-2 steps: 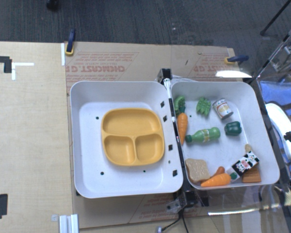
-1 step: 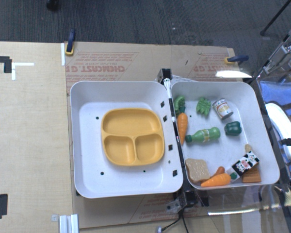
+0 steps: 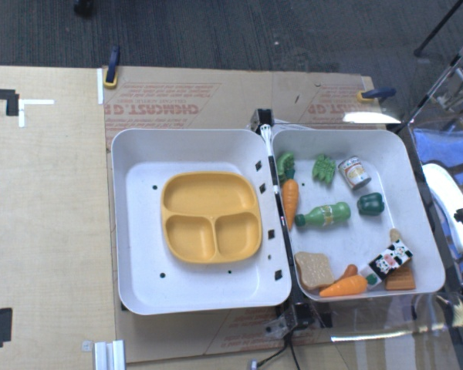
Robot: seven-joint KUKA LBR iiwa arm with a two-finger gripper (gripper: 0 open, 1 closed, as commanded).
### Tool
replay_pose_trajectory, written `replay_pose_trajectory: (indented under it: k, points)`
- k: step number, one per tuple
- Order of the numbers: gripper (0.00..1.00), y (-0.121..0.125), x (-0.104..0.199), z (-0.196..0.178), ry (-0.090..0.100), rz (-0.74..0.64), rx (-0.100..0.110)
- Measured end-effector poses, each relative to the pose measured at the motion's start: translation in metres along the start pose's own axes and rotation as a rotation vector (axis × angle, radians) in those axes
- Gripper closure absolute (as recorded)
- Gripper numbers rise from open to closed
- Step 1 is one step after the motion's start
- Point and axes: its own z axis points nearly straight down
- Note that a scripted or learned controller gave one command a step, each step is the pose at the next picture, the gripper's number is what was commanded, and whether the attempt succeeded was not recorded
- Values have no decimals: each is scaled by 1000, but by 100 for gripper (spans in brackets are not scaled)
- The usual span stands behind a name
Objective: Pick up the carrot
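A carrot (image 3: pixel 290 198) with a green leafy top lies along the left wall of the right bin (image 3: pixel 410 163), pointing toward the front. A second, plain orange carrot (image 3: pixel 344 287) rests at the bin's front wall, beside a slice of bread (image 3: pixel 314 269).
The right bin also holds a green bottle (image 3: pixel 324 216), a tin can (image 3: pixel 356 172), a green pepper (image 3: pixel 370 203), a leafy green (image 3: pixel 322 168), a cow-patterned carton (image 3: pixel 390 260) and an orange block (image 3: pixel 401 281). The left bin (image 3: pixel 131 230) bears a yellow divided plate (image 3: pixel 212 216).
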Motion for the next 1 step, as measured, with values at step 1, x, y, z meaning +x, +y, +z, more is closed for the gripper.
replay_pose_trajectory:
  k: [1]
  points:
    - [0,0,0,0,0,0,0]
